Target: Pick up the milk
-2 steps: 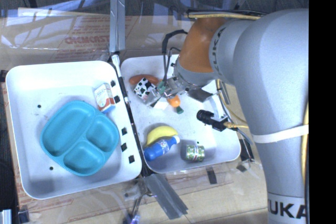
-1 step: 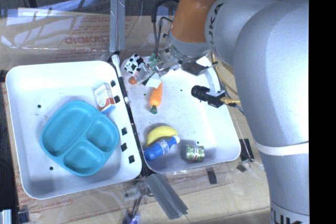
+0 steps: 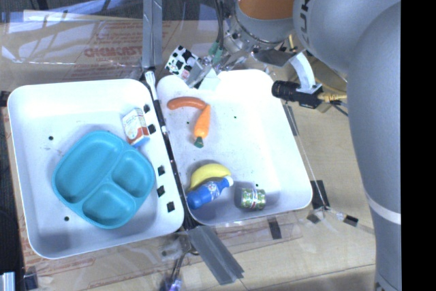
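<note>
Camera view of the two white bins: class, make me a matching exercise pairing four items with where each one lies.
Things:
1. blue plastic divided tray
2. orange toy carrot
3. green metal can
4. black-and-white cow-patterned milk carton

Places:
A. near corner of the right bin
B. far rim of the right bin, by the pincer
C. left bin
D. middle of the right bin, below a red sausage

Pairs: 1-C, 2-D, 3-A, 4-B

In the left bin (image 3: 30, 167) a divided tray (image 3: 102, 177) lies centrally, a small carton (image 3: 134, 125) just beyond it at the right. The right bin (image 3: 289, 160) holds a sausage (image 3: 187, 103) and carrot (image 3: 201, 124) far — banana (image 3: 208, 173), bottle (image 3: 208, 192), can (image 3: 251, 198) near. The milk (image 3: 180, 62) sits beyond its far-left corner.
</note>
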Available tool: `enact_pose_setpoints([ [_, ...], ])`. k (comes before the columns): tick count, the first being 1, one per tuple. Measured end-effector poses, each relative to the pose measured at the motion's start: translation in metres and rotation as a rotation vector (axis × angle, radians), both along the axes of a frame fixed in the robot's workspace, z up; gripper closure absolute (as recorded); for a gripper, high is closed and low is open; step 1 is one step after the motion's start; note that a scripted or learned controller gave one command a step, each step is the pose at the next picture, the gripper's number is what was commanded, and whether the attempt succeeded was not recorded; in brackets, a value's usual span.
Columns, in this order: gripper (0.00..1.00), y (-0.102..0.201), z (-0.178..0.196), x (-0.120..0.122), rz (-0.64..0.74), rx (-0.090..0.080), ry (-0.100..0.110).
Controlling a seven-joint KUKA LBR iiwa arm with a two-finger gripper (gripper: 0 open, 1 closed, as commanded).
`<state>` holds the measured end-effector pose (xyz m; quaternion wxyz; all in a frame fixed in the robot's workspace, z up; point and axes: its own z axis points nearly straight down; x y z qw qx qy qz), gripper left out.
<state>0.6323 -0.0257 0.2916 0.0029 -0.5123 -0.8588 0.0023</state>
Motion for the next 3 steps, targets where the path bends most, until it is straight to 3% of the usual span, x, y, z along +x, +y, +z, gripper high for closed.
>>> enact_pose_setpoints([
  [2, 1.00, 0.001, 0.010, 0.001, 0.012, -0.003, 0.019],
  [3, 1.00, -0.008, -0.024, 0.024, -0.009, -0.001, 0.004],
])
